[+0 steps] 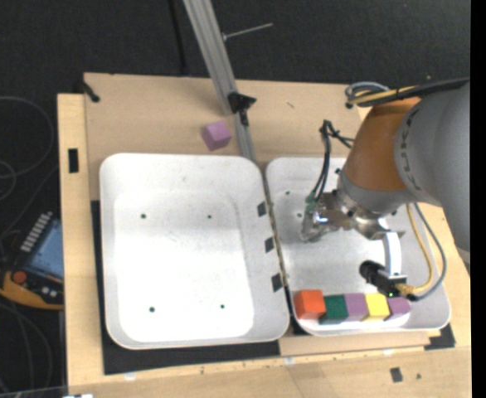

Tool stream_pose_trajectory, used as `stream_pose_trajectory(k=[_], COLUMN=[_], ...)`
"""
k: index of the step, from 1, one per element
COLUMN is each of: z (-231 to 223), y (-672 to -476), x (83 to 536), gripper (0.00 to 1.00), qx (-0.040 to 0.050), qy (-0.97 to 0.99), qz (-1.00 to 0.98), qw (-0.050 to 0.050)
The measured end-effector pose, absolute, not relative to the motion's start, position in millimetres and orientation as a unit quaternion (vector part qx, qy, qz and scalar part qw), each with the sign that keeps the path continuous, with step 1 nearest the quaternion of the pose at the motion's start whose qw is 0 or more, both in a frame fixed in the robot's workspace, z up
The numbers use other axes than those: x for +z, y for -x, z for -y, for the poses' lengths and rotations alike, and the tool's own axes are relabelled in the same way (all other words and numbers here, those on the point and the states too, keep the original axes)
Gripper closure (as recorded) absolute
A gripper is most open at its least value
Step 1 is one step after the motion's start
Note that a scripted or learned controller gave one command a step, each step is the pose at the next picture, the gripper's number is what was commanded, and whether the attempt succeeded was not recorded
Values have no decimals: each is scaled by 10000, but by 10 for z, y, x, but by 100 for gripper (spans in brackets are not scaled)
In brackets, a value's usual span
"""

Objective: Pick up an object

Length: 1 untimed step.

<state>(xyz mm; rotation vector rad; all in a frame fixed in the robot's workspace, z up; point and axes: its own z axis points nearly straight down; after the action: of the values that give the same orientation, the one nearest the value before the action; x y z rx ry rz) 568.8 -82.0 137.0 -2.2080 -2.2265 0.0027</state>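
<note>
Along the front wall of the right bin (291, 181) lies a row of small blocks: orange (311, 303), green (335, 308), pale purple (356, 306), yellow (377, 306) and a purple one (398, 307) at the right end. My gripper (313, 225) hangs over the middle left of that bin, well behind the row and touching none of the blocks. The grey arm with its orange band (376, 152) reaches in from the right and covers much of the bin's right half.
The left bin (185, 247) lies beside the right one. A purple cube (216, 135) rests on the bench behind the left bin. A slanted metal pole (214, 52) rises from between the bins' back edges. Cables hang by the wrist.
</note>
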Motion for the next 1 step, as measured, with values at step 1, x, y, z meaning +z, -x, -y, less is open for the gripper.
stream_pose_trajectory(k=[1], z=[900], y=[-5130], x=[970], gripper=[100], qx=[-11], qy=[7081], qz=[7061], qw=[-19])
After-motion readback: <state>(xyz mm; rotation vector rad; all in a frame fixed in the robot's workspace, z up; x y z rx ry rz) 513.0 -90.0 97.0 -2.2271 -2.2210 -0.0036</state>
